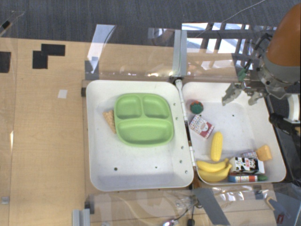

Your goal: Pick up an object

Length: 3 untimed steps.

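Approach step: gripper (240, 94) hovers over right bin (277, 173), fingers spread, nothing between them. Candidate corn cob (216, 146) lies mid-bin, near banana (214, 168). Next: move over it, descend, close.

The green divided plate (143, 119) at centre left looks like smooth matt plastic, lying in a white bin (136, 173) of smooth, faintly glossy plastic. The table (42, 140) at left shows pale wood grain; the banana (214, 169) at lower right looks glossy.
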Motion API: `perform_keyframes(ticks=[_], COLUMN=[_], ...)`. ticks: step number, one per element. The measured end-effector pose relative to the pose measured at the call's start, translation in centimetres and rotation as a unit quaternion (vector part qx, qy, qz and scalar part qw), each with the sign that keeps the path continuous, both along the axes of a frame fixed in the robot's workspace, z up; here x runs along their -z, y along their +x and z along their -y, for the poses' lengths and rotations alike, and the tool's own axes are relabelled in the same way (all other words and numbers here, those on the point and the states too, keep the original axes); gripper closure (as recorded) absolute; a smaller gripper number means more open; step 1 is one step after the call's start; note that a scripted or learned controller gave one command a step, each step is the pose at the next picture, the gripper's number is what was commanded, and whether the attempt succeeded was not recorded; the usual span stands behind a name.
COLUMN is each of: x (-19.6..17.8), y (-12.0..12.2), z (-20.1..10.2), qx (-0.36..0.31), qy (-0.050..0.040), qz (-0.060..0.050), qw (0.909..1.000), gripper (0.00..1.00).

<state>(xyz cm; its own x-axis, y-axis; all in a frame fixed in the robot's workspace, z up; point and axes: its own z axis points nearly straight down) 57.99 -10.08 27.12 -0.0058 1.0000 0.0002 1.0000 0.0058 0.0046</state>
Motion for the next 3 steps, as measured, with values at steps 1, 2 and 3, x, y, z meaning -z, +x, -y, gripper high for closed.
perform_keyframes(ticks=[1,2,3], x=[15.3,18.1,17.9], y=[-5.5,-6.8,-8.3], z=[1.1,4.4,3.0], qx=[0.034,0.123,-0.029], qy=[0.0002,0.0023,-0.0030], qz=[-0.002,0.004,0.010], qw=[0.9994,0.9924,0.9995], gripper=[0.00,0.00,0.00])
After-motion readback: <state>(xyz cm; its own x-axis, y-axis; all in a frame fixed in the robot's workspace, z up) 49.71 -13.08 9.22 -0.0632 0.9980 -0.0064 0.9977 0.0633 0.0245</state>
